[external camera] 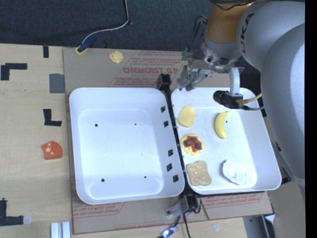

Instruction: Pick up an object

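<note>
Near right bin's (262, 180) far side — banana (221, 125), long axis near-to-far.

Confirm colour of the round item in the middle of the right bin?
Round item: yellow-tan base with red and dark topping, seen in the camera view.

Grey arm (277, 38), orange wrist band (225, 14), black cables.

I see red block (52, 150) on bench left of bins, yellow lump (116, 57) on cardboard (148, 68), white cable (116, 19) trailing behind.
</note>
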{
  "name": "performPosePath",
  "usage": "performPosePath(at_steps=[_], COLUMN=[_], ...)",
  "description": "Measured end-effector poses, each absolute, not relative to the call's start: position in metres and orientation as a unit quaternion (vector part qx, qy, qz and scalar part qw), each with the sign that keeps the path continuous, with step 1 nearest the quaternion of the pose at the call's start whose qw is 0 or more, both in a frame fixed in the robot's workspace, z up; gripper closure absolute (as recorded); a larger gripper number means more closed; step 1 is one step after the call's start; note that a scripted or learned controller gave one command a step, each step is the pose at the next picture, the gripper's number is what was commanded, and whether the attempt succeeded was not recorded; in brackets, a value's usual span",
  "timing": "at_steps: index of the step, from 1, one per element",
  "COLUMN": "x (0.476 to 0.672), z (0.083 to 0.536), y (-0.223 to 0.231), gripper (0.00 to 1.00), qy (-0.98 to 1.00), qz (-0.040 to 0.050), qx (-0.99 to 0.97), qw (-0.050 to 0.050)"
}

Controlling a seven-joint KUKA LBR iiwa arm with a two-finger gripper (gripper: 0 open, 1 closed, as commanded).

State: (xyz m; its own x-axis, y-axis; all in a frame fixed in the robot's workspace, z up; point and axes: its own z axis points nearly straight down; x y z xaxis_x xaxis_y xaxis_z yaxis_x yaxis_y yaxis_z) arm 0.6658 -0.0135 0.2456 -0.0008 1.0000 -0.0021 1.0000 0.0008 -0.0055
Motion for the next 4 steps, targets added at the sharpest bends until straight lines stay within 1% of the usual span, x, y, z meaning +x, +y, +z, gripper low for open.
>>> performPosePath(at_steps=[1,2,3,4], x=[0.551,0.59,0.479,0.517], z=[0.209,0.319,0.277,0.371], y=[-0.001,0.022,0.076,0.081], gripper=[1.0,1.0,1.0,1.0], qy=[-0.707,-0.709,-0.709,-0.708], qz=[0.0047,-0.0046,0.0035,-0.0039], qx=[-0.707,-0.705,-0.705,-0.706], qw=[0.005,-0.004,0.004,-0.003])
